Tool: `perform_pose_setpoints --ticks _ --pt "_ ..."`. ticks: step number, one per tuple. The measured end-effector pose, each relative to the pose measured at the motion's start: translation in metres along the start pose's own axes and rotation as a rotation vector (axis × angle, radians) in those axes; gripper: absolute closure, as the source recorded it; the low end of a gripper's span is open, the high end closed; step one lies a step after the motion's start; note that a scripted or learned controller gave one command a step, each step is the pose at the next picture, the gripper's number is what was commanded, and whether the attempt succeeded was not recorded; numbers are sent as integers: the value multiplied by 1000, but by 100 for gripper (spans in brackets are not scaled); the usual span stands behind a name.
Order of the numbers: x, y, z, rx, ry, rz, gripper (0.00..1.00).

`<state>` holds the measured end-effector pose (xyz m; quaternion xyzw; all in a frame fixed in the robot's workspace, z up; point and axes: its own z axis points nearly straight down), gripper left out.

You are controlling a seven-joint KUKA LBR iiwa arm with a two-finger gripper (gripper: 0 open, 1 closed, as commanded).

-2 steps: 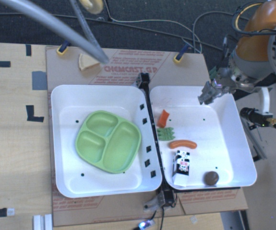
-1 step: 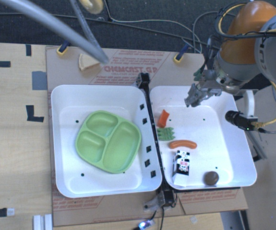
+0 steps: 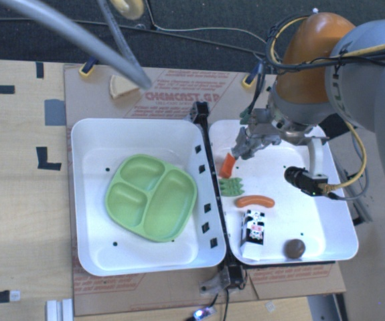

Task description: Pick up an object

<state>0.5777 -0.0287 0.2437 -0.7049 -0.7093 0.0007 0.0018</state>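
The right bin (image 3: 333,243) holds, nearest the camera, a brown ball (image 3: 294,248) and a black-and-white carton (image 3: 254,227); its print is too small to read. Beyond lie a sausage (image 3: 255,201) and a carrot (image 3: 227,166) with green leaves. The gripper (image 3: 240,151) sits just above the carrot's orange end; whether it grasps or is released cannot be told. The left bin (image 3: 85,179) holds a green tray (image 3: 152,197). Red lettering on the cardboard (image 3: 179,89) beyond reads partly "CHEMCAST GP". A dark floor lies behind.
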Motion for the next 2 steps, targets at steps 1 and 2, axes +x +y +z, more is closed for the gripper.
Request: perform_pose_setpoints --ticks 1,2 --pt "62 -8 2 -1 0 -1 100" --pt "104 -18 5 0 -1 1 100"
